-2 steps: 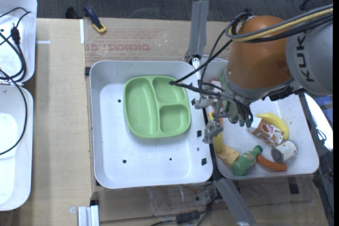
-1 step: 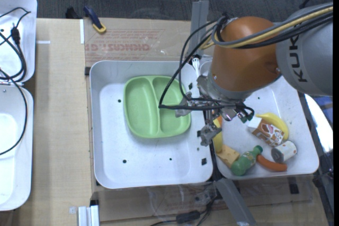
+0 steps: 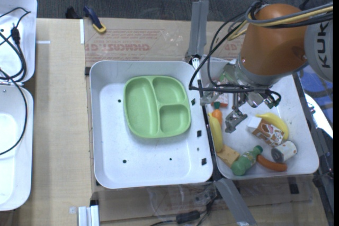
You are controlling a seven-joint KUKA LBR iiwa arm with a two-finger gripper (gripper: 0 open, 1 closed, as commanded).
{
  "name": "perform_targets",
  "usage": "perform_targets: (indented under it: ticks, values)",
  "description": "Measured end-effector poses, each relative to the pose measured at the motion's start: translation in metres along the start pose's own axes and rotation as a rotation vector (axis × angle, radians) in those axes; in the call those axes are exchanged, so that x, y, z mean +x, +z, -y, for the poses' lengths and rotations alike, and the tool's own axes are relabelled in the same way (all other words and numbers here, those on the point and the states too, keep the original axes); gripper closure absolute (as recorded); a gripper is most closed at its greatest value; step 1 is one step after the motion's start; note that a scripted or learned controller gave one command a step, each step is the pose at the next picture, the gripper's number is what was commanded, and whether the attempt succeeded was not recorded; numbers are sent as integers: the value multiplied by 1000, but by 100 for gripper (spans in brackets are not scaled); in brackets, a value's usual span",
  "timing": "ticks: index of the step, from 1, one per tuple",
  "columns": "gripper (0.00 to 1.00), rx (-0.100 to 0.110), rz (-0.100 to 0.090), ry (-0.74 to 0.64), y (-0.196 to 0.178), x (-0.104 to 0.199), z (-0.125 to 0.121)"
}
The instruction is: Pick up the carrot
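Observation:
The carrot (image 3: 216,114), a small orange piece with a green top, lies at the left side of the right bin (image 3: 310,159), close to the wall between the bins. My gripper (image 3: 234,120) hangs just to the carrot's right, under the big orange wrist band (image 3: 273,39). It looks open, with nothing between its fingers. The carrot is apart from it and rests on the bin floor.
A long yellow piece (image 3: 215,134) lies right below the carrot. Further right and toward the front are a banana (image 3: 276,122), a white and red box (image 3: 267,135), a green bottle (image 3: 244,162), a cheese wedge (image 3: 228,155) and a red-orange sausage (image 3: 271,165). The left bin (image 3: 108,156) holds a green divided plate (image 3: 157,106).

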State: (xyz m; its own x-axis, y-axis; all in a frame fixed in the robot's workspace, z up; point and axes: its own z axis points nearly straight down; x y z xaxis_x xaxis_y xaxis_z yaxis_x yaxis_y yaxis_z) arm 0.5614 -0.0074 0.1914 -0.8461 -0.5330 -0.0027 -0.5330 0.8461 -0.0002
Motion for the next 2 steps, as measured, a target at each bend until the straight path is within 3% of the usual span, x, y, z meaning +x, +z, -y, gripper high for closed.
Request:
perform_targets:
  ticks: [1, 2]
  values:
    - [0, 1, 1, 16, 29, 6, 99]
    - [0, -1, 1, 29, 79, 9, 97]
